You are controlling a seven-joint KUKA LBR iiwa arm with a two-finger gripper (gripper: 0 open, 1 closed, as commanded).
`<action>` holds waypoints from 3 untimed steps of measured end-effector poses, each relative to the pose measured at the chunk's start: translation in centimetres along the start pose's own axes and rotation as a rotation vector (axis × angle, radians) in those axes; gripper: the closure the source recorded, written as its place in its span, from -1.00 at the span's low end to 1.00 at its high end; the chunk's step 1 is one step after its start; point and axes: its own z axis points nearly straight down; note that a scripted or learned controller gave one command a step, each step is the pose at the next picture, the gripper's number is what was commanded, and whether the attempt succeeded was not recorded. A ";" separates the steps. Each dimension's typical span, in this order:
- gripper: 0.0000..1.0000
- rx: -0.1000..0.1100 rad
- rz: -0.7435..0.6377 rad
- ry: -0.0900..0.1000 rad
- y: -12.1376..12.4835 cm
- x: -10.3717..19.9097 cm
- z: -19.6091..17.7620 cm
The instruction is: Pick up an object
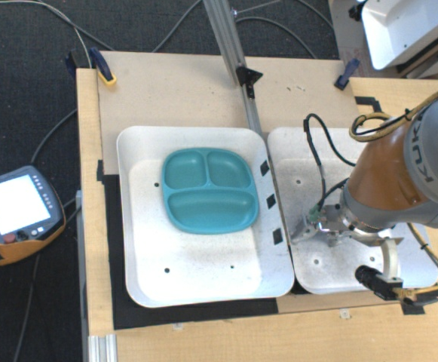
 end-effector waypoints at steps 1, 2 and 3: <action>1.00 -0.009 0.003 -0.006 0.2 -0.2 -1.3; 1.00 -0.005 0.000 -0.003 -0.3 -0.7 -7.3; 1.00 -0.005 -0.002 -0.003 -0.5 -0.3 -13.6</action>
